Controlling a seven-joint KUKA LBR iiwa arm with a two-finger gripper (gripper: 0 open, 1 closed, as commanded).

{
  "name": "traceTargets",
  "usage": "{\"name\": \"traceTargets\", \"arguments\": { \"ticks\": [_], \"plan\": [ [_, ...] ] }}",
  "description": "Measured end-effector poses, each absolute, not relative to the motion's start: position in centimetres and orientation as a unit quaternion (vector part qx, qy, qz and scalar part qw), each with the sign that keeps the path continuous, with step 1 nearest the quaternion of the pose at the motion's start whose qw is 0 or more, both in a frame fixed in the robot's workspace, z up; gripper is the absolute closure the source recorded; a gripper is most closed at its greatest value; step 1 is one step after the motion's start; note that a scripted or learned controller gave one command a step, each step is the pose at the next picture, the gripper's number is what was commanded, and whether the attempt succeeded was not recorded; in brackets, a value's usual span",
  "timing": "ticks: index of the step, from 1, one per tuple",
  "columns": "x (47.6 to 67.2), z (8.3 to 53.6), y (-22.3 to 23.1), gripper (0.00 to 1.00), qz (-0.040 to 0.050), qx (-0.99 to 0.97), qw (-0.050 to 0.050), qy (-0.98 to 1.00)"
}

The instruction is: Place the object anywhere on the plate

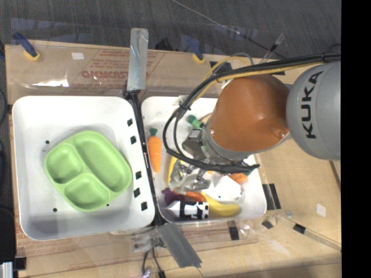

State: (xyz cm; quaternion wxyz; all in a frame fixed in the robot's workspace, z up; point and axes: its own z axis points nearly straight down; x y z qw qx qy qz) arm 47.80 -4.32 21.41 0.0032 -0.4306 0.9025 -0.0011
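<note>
Bench with 2 white bins, green plate (88, 169) in left bin, jaws (188, 177) low over crowded right bin, state unclear

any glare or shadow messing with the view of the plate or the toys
Camera view: the green plate is evenly lit and sharp, casting a soft shadow on the left bin; the arm covers and shades much of the right bin, so the end effector and nearby toys look dim and cluttered.

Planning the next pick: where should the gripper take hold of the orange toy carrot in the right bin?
Probably mid-body on the orange toy carrot, from straight above. It lies lengthwise along the right white bin's left wall, green top pointing away, so close across its narrow width, though the wall leaves little room.
</note>
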Motion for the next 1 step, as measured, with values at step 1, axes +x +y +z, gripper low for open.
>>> {"name": "traceTargets", "arguments": {
  "ticks": [1],
  "plan": [
    [47.85,22.73,-5.73,1.0,-0.0003,-0.381,0.001,0.925]
  ]
}}
